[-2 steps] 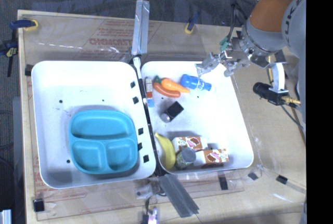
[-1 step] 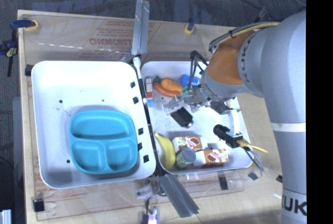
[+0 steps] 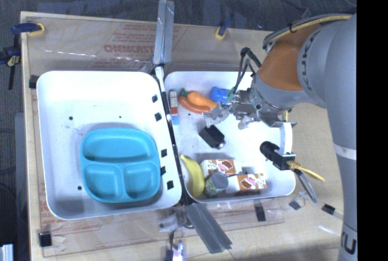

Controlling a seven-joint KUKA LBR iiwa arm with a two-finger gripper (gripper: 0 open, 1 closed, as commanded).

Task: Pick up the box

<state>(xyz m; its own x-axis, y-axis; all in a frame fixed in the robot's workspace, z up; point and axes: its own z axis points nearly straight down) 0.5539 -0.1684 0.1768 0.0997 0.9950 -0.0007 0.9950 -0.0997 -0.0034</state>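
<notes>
Two small printed boxes lie near the front of the right bin (image 3: 267,193): one white and brown box (image 3: 220,166) and one orange and white box (image 3: 251,182) to its right. My gripper (image 3: 229,112) hangs over the back half of the right bin, above and behind both boxes, clearly apart from them. Nothing shows held in it.
A small black block (image 3: 212,135) lies just in front of the gripper. An orange carrot (image 3: 199,102) and a blue item (image 3: 219,95) sit at the back. A banana (image 3: 194,175) and a grey-topped jar (image 3: 217,183) crowd the boxes. The left bin (image 3: 54,96) holds a blue divided tray (image 3: 120,164).
</notes>
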